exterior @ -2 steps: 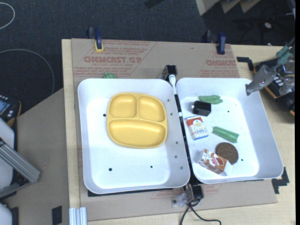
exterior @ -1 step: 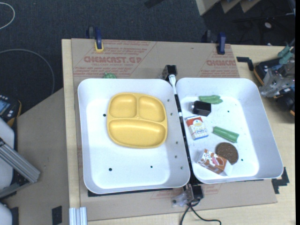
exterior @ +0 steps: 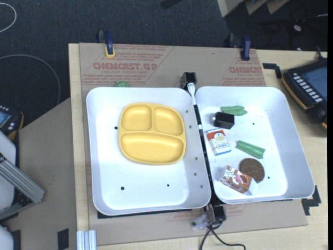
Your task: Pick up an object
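Observation:
The right bin (exterior: pixel 283 120) holds several small objects. A green pepper-like piece (exterior: pixel 233 110) lies near its back, with a black block (exterior: pixel 224 120) just in front of it. A small red and white box (exterior: pixel 219 141) sits left of centre. A green pod (exterior: pixel 251 149) lies to its right. A brown round cookie (exterior: pixel 252 169) rests near the front, touching a red and white snack packet (exterior: pixel 236 179). The left bin (exterior: pixel 101 155) carries a yellow divided plate (exterior: pixel 152 133).
A small green item (exterior: pixel 122 84) lies on the cardboard behind the left bin. Blue clamps (exterior: pixel 109 41) (exterior: pixel 245 48) hold the board's back edge. A tablet-like pendant (exterior: pixel 311 85) sits at the right. Cables run at the bench's front.

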